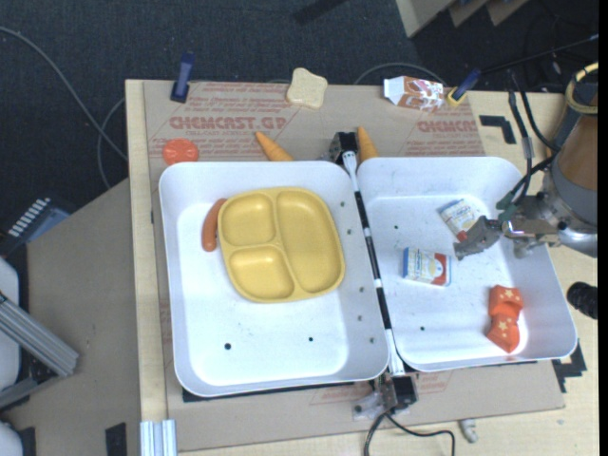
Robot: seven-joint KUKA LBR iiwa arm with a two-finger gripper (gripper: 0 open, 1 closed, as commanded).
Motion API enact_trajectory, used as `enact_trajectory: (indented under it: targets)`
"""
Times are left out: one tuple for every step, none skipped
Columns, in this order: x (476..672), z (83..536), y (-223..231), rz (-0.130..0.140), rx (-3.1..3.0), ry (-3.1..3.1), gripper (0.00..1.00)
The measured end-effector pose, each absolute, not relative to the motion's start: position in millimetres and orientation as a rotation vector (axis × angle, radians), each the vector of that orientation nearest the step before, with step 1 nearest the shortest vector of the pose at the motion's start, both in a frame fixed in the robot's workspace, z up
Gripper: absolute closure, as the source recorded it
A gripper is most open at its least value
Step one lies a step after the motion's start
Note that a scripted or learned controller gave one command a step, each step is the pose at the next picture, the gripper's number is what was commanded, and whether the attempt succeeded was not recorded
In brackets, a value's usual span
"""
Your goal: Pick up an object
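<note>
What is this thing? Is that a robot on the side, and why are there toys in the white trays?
Yes, that is a robot arm, reaching in from the right. One camera sits above the bench and looks down at a slant. At the arm's end is its gripper, a two-fingered hand for picking things up. It hangs over the right bin.

In that bin lie a small blue-and-white packet just beside the gripper, a little white carton with blue and red print, and a red toy. The left bin holds a yellow divided plate with a toy sausage next to it.

The robot's job is to pick one object up. I see nothing between its fingers.
</note>
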State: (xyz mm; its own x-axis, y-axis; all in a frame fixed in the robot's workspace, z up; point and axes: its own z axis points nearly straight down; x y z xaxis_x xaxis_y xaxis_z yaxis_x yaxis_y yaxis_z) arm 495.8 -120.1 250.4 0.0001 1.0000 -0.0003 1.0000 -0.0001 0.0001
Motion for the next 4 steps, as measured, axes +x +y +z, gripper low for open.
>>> enact_trajectory:
  targets:
    - [565.9,151,-161,-0.002,2.223,2.222,0.00]
    - [634.6,83,-198,-0.002,2.222,2.222,0.00]
    - [636.4,95,-198,0.002,2.217,2.219,1.00]
    - [610.9,86,-103,0.005,2.219,2.223,1.00]
